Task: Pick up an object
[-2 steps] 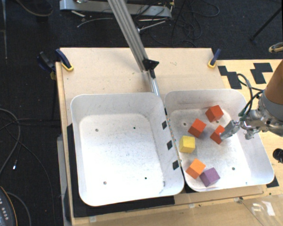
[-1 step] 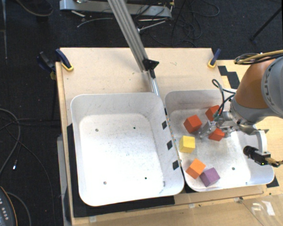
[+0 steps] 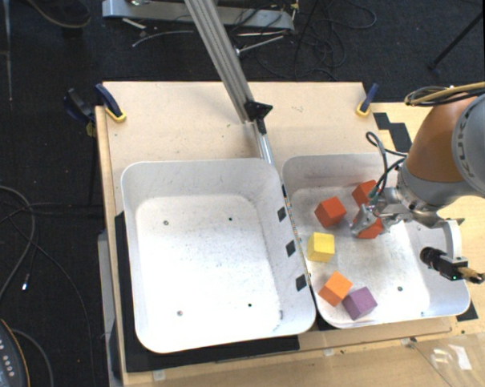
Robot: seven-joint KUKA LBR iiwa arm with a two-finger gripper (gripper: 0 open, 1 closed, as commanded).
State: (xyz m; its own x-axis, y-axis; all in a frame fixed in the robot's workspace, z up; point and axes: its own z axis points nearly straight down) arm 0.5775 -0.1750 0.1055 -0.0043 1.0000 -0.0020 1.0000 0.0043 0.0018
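We see the pincer (image 3: 365,226) low in the right bin (image 3: 440,300), its gap unreadable to us. A small red-orange cube (image 3: 373,229) sits touching it, partly hidden.

Grey arm (image 3: 465,151) with a broad orange band (black cables along it), metallic tool (image 3: 366,223).

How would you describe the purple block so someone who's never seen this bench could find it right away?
Look in the right-hand shallow white bin, toward its near edge. The small purple cube sits there, touching an orange cube on its left. It is the one purple piece; the others are orange, red or yellow.
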